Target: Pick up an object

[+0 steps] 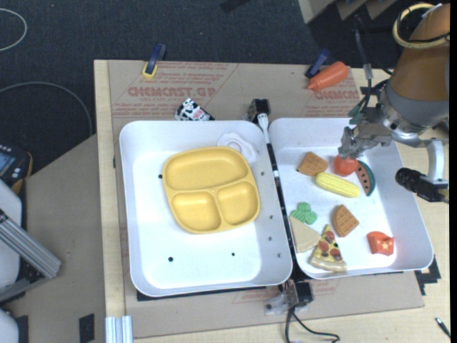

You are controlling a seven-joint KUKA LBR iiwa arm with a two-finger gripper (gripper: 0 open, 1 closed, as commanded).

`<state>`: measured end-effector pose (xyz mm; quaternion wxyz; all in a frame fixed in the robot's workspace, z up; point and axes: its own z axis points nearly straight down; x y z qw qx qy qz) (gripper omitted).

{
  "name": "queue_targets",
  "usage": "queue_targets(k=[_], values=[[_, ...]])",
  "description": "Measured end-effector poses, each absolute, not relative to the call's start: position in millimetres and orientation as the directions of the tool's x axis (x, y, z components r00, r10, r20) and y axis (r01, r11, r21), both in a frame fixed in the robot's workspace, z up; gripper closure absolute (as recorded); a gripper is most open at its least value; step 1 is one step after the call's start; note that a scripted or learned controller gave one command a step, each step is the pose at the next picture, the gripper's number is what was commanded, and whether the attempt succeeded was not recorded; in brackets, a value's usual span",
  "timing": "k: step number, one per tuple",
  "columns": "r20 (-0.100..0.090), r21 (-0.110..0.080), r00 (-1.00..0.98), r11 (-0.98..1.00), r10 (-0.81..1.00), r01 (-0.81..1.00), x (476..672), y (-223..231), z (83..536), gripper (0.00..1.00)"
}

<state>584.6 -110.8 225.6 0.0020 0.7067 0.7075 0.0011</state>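
The right bin (418,224) holds several toy foods. Among them are a corn cob (337,184), a red round piece (345,166), a watermelon slice (367,178), two brown waffle pieces (312,163) (345,220), a green piece (303,213), a pizza slice (328,249) and a red pepper (380,243). My gripper (350,148) hangs at the bin's far side, directly over the red round piece and very close to it. The grey arm with its orange band (421,70) comes in from the upper right.
A yellow divided plate (211,188) and a small white item (239,145) lie in the left bin (143,249). On the bench beyond the bins sit an orange carrot (328,76), a black-and-white toy (191,111) and a yellow-blue clamp (152,61).
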Motion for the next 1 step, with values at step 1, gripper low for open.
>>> queue_targets(k=[1], values=[[0.003,-0.004,-0.005,0.005,1.0,1.0,570.7,-62.5,219.1,1.0]])
